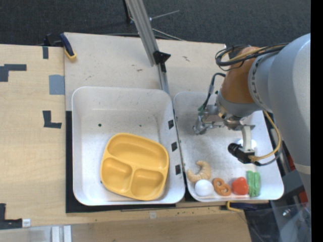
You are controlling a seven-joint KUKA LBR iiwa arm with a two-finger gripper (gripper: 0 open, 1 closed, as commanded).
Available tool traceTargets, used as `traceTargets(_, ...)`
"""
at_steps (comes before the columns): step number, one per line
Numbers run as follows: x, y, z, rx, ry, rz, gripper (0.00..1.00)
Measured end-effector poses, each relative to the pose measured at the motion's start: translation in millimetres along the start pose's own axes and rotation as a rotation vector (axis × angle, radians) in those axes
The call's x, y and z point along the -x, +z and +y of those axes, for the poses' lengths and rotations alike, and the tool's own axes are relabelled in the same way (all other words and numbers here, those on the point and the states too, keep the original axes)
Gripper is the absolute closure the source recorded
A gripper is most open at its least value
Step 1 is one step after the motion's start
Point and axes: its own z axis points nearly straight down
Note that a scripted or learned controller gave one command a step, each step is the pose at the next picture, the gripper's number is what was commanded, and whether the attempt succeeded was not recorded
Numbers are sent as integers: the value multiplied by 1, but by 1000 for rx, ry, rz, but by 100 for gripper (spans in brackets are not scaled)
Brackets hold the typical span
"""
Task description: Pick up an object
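My gripper hangs over the upper left part of the right bin, its metal fingers pointing toward the bin's left wall with nothing seen between them. Along that bin's front edge lie a tan croissant, a white egg, a brown pretzel, a red tomato-like piece and a green vegetable. All of these sit well below the gripper, apart from it.
The left bin holds a yellow divided plate. A grey metal pole slants down to the bins' shared back corner. Black cables loop from the wrist over the right bin. A blue and yellow clamp lies at the back left.
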Motion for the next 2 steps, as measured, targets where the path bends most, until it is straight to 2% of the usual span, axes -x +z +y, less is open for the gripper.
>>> traceTargets(2, 2, -126, 6, 7, 2, 0, 100)
